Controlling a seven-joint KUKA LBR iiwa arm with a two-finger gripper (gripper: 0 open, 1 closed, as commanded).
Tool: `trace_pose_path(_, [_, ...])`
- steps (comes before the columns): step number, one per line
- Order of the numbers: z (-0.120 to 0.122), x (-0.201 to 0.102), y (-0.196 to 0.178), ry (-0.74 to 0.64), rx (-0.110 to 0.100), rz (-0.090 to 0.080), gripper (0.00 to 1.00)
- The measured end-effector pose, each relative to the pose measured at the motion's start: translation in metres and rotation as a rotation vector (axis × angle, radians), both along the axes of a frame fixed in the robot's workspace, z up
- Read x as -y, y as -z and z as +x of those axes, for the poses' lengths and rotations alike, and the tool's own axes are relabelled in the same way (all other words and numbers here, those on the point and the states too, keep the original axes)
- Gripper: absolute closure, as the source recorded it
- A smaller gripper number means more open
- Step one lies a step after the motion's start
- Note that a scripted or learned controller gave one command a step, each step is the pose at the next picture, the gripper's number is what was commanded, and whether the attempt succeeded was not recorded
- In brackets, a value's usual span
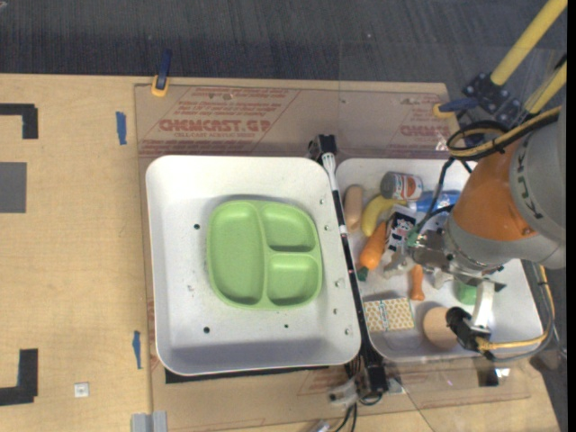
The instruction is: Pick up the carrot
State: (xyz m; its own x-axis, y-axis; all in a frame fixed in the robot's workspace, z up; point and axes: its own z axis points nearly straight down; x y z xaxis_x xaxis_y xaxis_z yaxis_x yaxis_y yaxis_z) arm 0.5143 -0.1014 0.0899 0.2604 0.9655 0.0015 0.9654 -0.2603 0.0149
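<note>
Fingers (416, 261) unreadable, open or closed, arm bent low over carrot (373, 247).

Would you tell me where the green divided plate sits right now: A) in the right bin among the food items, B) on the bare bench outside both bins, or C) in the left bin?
C: the green divided plate lies flat inside the left bin.

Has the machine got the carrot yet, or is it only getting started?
Not yet, it seems. The carrot lies in the right bin, among the other toy food beside the banana. The arm has reached over that bin, and its tool sits low near the carrot, but nothing orange shows between its tips. Gripping and lifting remain. The green plate sits in the left bin.
</note>
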Motion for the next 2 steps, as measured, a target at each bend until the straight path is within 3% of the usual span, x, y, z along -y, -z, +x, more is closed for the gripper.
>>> trace_pose_path(1, [0.048, -0.011, -0.021, 0.238, -0.016, 0.004, 0.00])
trace_pose_path(2, [0.012, -0.008, 0.000, 0.184, -0.003, 0.004, 0.00])
